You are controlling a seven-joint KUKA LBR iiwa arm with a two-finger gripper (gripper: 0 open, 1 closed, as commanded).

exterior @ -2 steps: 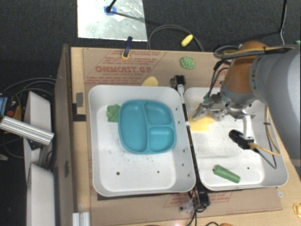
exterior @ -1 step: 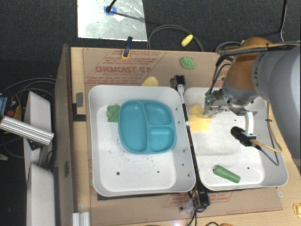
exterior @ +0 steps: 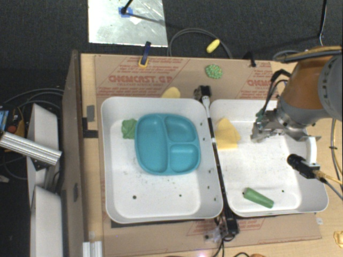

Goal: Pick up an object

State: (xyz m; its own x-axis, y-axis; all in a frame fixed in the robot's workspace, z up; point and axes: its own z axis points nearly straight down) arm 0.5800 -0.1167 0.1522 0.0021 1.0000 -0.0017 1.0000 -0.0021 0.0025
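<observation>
In the right bin (exterior: 316, 197), a yellow wedge-shaped piece (exterior: 226, 133) lies against the left wall and a green cylinder (exterior: 259, 197) lies near the front. The left bin (exterior: 115, 197) holds a blue divided plate (exterior: 166, 143) with a small green leafy piece (exterior: 128, 127) at its left edge. My gripper (exterior: 261, 131) hangs over the upper middle of the right bin, to the right of the yellow wedge and apart from it. Nothing shows between its fingers.
On the cardboard behind the bins lie a green bumpy ball (exterior: 214, 71), a yellow piece (exterior: 171, 93) and a yellow-and-blue item (exterior: 144, 55). A yellow plug (exterior: 213, 46) and a shiny sheet (exterior: 126, 15) sit farther back.
</observation>
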